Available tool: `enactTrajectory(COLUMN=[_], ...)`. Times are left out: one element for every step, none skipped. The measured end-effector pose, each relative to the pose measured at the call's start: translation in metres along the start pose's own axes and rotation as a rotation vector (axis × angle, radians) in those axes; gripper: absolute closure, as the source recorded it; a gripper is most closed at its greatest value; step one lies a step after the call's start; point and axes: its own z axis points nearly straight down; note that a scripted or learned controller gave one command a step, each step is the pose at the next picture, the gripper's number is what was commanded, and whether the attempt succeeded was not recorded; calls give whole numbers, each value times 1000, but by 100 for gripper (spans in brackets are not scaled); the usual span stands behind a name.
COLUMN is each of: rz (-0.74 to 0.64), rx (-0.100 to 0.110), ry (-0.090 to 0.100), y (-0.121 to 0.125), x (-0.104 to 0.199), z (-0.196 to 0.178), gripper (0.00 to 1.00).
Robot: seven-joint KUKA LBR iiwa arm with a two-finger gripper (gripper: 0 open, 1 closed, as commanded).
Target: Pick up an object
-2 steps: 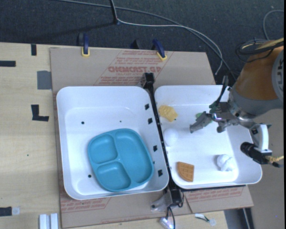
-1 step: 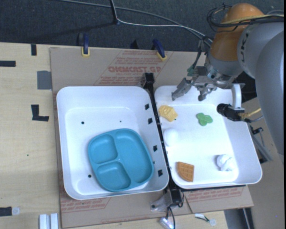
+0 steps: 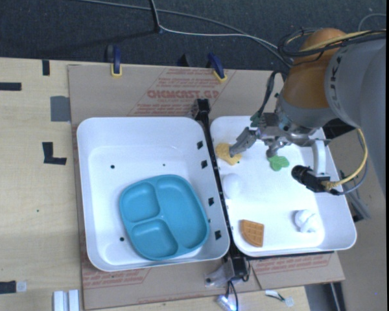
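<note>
The gripper (image 3: 259, 144) hangs spread wide over the far end of the right bin (image 3: 334, 241), holding nothing. A yellow piece (image 3: 227, 153) lies just beside its left finger, a green piece (image 3: 279, 164) beside its right.

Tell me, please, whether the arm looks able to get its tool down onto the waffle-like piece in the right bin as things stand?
Probably yes. The waffle piece lies in the open near the front wall of the right bin, with bare floor around it. The tool hovers toward the bin's back, with nothing in between.
</note>
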Motion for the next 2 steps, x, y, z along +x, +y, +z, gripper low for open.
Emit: enactTrajectory(rz=[1,3], rx=[0,3], ry=[0,-1], y=[0,22], x=[-1,-53], z=[0,105], gripper=[0,0])
